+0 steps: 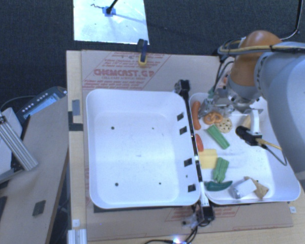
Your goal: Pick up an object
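Observation:
My gripper (212, 108) reaches down into the far part of the right bin (282, 184), right over an orange round piece (212, 118) and a tan perforated disc (224, 124). An orange carrot-like piece (195, 113) lies just to its left by the bin's wall. Below these lie a green stick (218, 136), a yellow block (208, 158), a ridged green piece (220, 169), a dark green pod (218, 185), a grey-white block (242, 188) and a tan wedge (261, 189). Nothing shows between the gripper's tips.
The left bin (137, 146) lies beside the right one, split from it by a ridge with black clips (185, 131). Cardboard (122, 70) lies under both bins. The arm's grey body (290, 95) covers the right bin's far right corner.

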